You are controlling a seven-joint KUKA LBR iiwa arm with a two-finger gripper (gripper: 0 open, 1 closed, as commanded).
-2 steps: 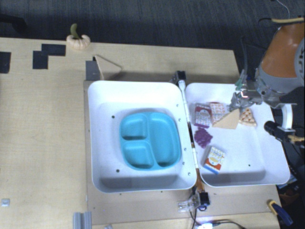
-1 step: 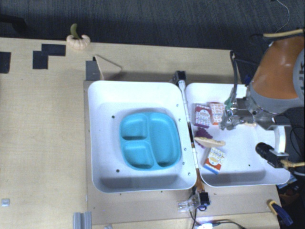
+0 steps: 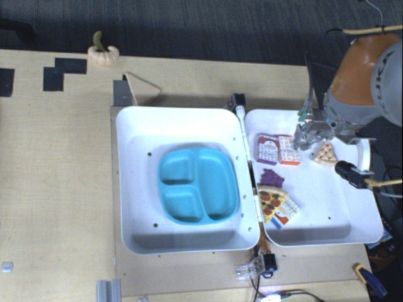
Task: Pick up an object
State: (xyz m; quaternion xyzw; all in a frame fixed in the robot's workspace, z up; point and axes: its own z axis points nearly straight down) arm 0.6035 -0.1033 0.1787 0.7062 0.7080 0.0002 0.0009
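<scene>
Though low over the right bin [image 3: 352,228], jaws' state indiscernible (gripper [image 3: 306,137] beside the pizza slice [image 3: 325,153]).

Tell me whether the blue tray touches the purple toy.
Apart. The camera view shows the blue tray in the left bin, the purple toy in the right bin, rims between them.

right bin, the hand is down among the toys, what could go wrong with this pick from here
The hand sits between the red-and-white box and the pizza slice, so it may close on bare bin floor or clip only an edge. The items lie flat, which could let them slip out on the lift. It is also near the right bin far wall, so a nudged item could get pushed against it.
</scene>
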